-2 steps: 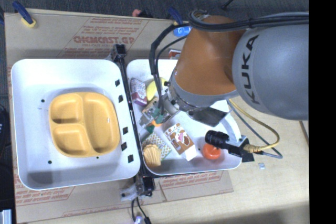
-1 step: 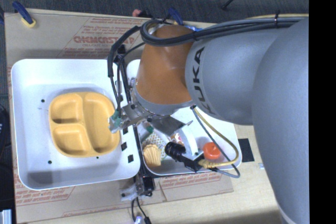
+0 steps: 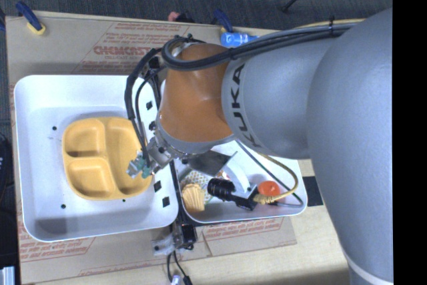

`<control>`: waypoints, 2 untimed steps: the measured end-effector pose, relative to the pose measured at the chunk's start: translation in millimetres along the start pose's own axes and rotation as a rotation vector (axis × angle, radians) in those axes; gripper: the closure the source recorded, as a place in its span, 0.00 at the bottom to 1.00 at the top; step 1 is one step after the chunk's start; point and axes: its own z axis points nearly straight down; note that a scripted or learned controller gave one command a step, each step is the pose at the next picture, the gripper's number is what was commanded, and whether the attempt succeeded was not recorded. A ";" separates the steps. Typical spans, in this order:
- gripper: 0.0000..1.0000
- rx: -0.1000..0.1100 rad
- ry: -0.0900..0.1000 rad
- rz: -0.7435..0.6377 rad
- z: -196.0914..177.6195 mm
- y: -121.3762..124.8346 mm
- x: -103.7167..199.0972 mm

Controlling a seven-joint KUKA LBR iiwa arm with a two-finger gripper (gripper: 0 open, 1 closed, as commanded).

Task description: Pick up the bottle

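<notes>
My claw (image 3: 142, 167) hangs low over the left bin (image 3: 40, 210), at that bin's right side, close to the wall it shares with the right bin (image 3: 233, 213). The tip sits just over the right edge of the yellow divided plate (image 3: 100, 157); touching or just above, can't tell. Whether my claw is spread or pressed together I cannot tell, as the wrist and cables crowd it. A small teal bit shows at the tip, too small to say what it is or whether it is pinched. The yellow divided plate lies flat in the middle of the left bin and has three compartments. My arm (image 3: 280, 97), with its orange band (image 3: 193, 97), reaches in from the right and covers most of the right bin. On the near strip of that bin I see a beige ridged item (image 3: 192, 195) by the left wall, a patterned item (image 3: 197, 177) just behind it, and an orange-red item (image 3: 268, 189) further right. Where the bottle is I cannot tell; none of these reads clearly as one. Both bins sit on printed cardboard (image 3: 100, 43), with blue clamps (image 3: 30, 17) at the far edge.
</notes>
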 end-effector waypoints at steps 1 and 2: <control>1.00 -0.005 -0.005 -0.235 -93.5 -33.9 -45.3; 1.00 -0.001 -0.001 -0.249 18.7 -42.8 -55.8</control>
